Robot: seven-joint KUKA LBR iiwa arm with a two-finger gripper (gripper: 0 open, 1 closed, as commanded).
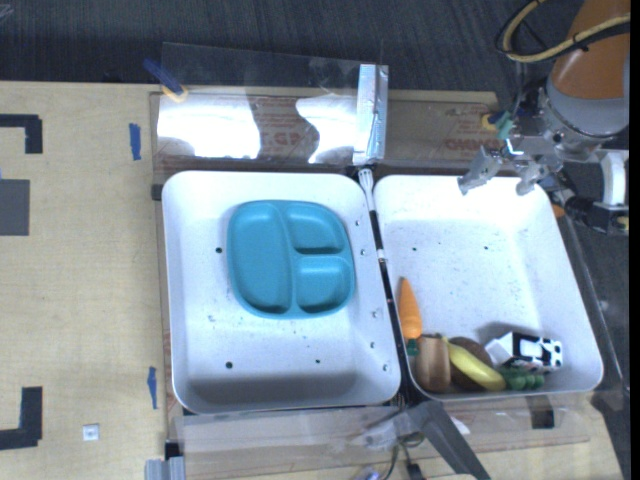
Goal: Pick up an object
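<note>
My gripper (500, 175) hangs over the far right corner of the right bin (470, 258), its two fingers spread open with nothing between them. The objects lie at the bin's near edge, well away from the gripper. An orange carrot (409, 308) lies along the bin's left wall. Next to it are a brown cylinder-like piece (432, 361), a yellow banana (474, 366), a small green item (522, 375) and a black-and-white toy (530, 349).
The left bin (200, 318) holds a blue divided plate (292, 257). A clear plastic panel (270, 108) stands behind the left bin. Cables and the orange arm band (600, 28) sit at the upper right. A wooden bench surface (70, 288) lies to the left.
</note>
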